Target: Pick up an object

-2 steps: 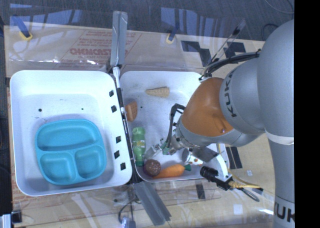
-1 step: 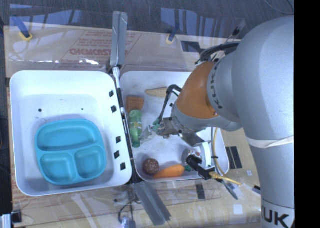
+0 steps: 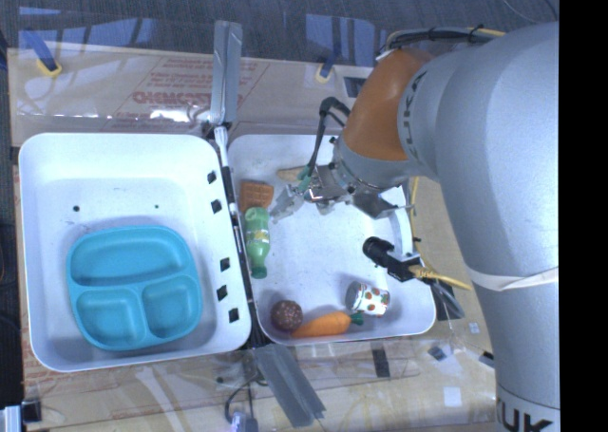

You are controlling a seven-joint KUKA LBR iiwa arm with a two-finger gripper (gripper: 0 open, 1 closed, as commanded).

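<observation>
Grey carpet surrounds a bench with two white bins side by side. Left bin point(image 3: 38, 231) holds a blue divided tray point(image 3: 135, 285). Right bin point(image 3: 418, 321) holds the candidates: a brown block point(image 3: 255, 196) at the upper left, a green bottle point(image 3: 256, 241) just below it along the divider, a dark ball point(image 3: 287, 313) touching a carrot point(image 3: 321, 326) at the near edge, and a small printed can point(image 3: 369, 300) just right of the carrot's tip.

The arm point(image 3: 446, 107) reaches in from the right, and the gripper point(image 3: 294, 195) sits low over the upper part of the right bin, just right of the block and above the bottle. Whether it is spread or pressed together I cannot tell; the wrist hides too much, and nothing is visibly pinched.

Judging by position, the block or bottle is the likely target. To do this well, the gripper should centre over one item, not straddle both, and line up across the bottle's narrow width. Both lie close to the divider wall, so the approach should come straight down with clearance on the wall side, or a finger may catch the rim.
</observation>
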